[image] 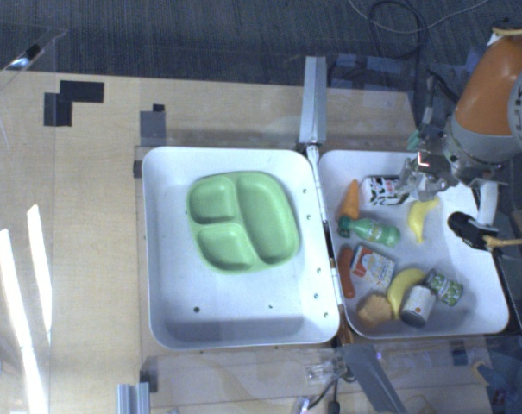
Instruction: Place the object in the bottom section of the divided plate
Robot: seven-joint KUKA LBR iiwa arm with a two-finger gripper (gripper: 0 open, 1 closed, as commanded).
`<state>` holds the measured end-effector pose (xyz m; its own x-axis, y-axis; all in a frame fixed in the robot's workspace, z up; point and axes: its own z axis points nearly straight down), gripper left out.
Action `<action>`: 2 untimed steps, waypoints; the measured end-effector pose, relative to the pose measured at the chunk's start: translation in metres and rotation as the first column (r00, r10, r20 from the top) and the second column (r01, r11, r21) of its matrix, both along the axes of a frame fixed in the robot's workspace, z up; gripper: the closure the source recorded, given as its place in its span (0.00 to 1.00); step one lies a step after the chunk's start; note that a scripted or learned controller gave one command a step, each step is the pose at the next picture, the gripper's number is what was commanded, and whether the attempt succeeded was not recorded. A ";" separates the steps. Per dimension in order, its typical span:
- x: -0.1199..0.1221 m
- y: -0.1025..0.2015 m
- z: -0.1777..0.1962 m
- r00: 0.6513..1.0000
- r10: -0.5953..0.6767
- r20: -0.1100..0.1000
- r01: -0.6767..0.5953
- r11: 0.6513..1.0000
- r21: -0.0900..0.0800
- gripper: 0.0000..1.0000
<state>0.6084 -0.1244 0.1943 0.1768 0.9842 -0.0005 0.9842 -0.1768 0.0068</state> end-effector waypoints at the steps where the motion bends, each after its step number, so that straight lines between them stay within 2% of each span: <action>1: 0.010 -0.070 0.030 0.992 -0.129 -0.001 0.129 0.992 0.000 1.00; 2: 0.005 -0.004 0.017 1.000 -0.023 -0.002 0.023 1.000 0.001 1.00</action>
<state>0.6131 -0.1283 0.2115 0.1991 0.9800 0.0005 0.9800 -0.1991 0.0048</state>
